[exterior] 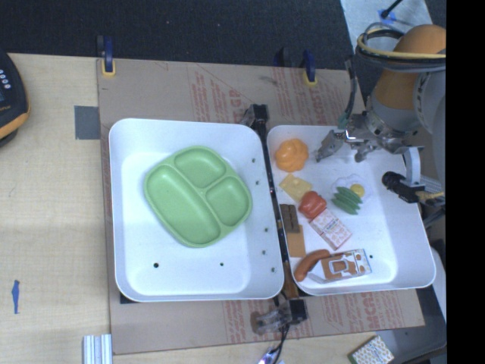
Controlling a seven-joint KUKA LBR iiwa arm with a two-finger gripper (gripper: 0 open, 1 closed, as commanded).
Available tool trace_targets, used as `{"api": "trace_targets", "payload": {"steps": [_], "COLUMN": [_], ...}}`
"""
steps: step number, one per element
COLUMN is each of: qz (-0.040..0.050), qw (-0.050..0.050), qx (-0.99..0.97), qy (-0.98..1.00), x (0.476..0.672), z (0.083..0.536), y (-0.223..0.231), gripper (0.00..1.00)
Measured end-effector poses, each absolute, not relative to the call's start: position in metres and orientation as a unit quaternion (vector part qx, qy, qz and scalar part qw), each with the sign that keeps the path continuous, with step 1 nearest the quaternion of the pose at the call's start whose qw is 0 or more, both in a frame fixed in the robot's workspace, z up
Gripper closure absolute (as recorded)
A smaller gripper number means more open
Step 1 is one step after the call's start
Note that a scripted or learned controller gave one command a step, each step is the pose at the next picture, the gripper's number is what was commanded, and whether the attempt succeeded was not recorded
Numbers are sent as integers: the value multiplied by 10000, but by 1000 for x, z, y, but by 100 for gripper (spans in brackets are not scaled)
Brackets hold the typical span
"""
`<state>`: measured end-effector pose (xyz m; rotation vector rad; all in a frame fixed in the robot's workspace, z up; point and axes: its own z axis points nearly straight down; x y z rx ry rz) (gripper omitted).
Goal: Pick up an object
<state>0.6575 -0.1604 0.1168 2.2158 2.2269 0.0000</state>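
**Tool spread above the crowded right bin**

At the upper right of the frame, the grey arm (402, 59) with its orange band reaches in, and the tool (346, 146) hangs over the top part of the right bin (409, 256). Its two fingers (327, 147) are spread wide apart, with nothing between them.

Just left of the tool, an orange round fruit (291, 155) lies near the bin's upper left corner. Below it sits a yellow wedge (295, 186), and touching that from below, a red pepper-like piece (311, 203). A small pink-and-white packet (331, 228) lies just beneath the red piece. Toward the middle of the bin rests a green pod (347, 200) with a small yellow item beside it. Along the bin's lower edge, a brown sausage (309, 265) curves next to a white-and-orange carton (348, 265).

In the left bin (129, 226), a green divided plate (198, 195) lies tilted across the centre. Both bins rest on a cardboard sheet (189, 89) over the wooden tabletop (45, 226).
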Motion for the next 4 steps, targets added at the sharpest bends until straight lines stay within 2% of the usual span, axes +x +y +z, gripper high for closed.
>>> {"api": "trace_targets", "payload": {"steps": [1,2,3,4], "qz": [-16,-22,-5,-21], "qw": [-22,-28,0,-19], "qx": [7069,7051,7051,7052], "qy": [7073,7091,7091,7091], "x": [601,570,598,585], "z": [172,89,92,92], "y": [-191,-187,-181,-184], "gripper": [0,0,0,0]}}
